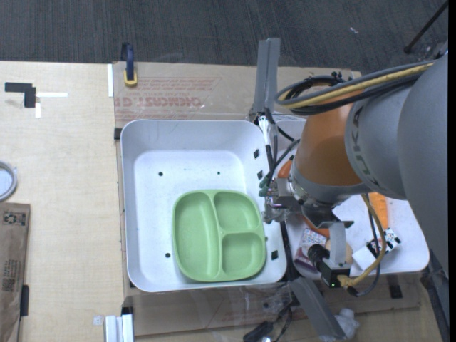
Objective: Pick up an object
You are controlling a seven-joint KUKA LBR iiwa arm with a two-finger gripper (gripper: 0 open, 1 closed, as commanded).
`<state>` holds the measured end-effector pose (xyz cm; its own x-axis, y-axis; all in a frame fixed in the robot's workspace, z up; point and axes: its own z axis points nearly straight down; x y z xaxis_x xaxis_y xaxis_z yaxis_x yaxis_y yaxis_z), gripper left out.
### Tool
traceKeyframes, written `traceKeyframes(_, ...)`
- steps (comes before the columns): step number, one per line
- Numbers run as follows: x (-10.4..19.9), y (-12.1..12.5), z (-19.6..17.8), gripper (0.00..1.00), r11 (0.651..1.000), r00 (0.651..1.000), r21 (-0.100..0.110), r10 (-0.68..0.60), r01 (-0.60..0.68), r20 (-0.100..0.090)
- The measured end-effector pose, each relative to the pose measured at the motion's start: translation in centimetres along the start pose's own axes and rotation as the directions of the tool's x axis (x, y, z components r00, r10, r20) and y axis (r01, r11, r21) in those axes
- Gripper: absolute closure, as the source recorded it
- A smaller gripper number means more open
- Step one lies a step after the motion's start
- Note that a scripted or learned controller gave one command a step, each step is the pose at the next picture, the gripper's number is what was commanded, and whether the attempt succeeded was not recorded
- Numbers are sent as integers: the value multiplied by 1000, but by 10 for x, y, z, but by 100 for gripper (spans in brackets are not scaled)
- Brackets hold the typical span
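The arm (356,148) hangs low over the right bin (410,251), its bulk covering most of that bin; whether the fingers are spread or pressed together I cannot tell, as the wrist hides them. Beneath it lie partly hidden objects: an orange item (380,206) toward the bin's right side and a small red-and-white packet (311,241) near its front left corner. The left bin (142,191) holds a green divided plate (219,235) at its front right. The likely risk is a missed grasp, since the items sit close together near the bin wall, or a snag on the loose cables (370,251).
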<state>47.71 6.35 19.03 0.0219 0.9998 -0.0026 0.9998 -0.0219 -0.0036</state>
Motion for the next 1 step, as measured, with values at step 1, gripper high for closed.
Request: traceKeyframes(1, 68, -2, -4, 100, 979, 979, 1, 202, -202, 1)
